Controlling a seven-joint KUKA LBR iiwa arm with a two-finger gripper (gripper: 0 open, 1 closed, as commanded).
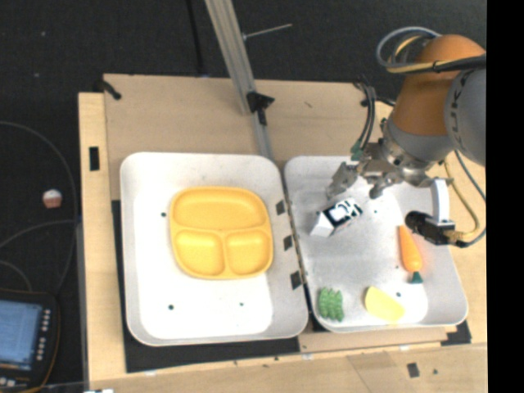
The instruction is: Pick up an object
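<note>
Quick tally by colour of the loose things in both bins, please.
Yellow: 2, the divided tray in the left bin and a yellow piece in the right bin
Orange: 1, carrot
Green: 1, green piece
White and black: 1, small box
Total: 5

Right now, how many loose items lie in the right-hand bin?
4: a black-and-white box near the gripper, carrot right, green piece and yellow piece in front. The arm may hide more.
</note>
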